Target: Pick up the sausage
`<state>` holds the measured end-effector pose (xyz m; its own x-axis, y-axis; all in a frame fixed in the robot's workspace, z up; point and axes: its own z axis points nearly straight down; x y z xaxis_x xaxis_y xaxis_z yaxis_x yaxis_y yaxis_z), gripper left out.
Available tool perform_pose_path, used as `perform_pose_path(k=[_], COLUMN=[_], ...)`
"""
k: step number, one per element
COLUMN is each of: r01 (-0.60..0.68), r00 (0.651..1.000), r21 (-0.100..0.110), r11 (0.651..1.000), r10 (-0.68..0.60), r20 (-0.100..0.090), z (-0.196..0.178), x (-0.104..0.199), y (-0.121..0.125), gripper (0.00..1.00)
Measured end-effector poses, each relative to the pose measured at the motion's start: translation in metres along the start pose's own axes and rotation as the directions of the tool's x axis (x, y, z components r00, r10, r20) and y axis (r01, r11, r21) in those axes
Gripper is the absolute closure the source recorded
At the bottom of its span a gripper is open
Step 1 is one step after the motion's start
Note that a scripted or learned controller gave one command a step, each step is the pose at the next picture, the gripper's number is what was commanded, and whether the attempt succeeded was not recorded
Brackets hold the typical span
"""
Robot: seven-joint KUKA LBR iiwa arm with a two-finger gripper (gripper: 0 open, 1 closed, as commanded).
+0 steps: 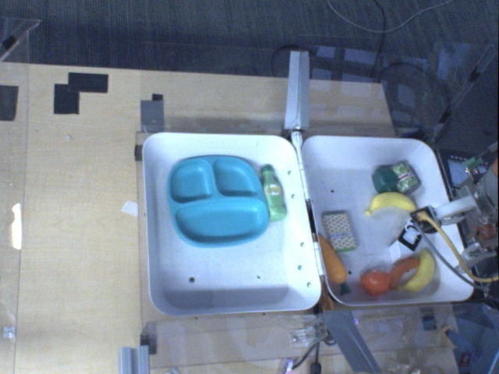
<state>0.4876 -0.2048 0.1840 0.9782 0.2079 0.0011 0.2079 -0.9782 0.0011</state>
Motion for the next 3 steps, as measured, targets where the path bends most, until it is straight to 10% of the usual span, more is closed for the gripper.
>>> perform_pose_path(k=[1,2,3], r01=[0.184,-0.001,0.028], r00=[0.983,1.000,0.999], r21=[-0.004,0.001,-0.016], r11=[0.983,1.000,0.999], r10=[-0.184,0.001,-0.028], r20=[-0.011,0.001,-0.024], z=[0.059,0.009,0.067], x=[0.011,-0.001,0.006], y=[-0.038,0.000,0.005], gripper=[0.00,0.00,0.00])
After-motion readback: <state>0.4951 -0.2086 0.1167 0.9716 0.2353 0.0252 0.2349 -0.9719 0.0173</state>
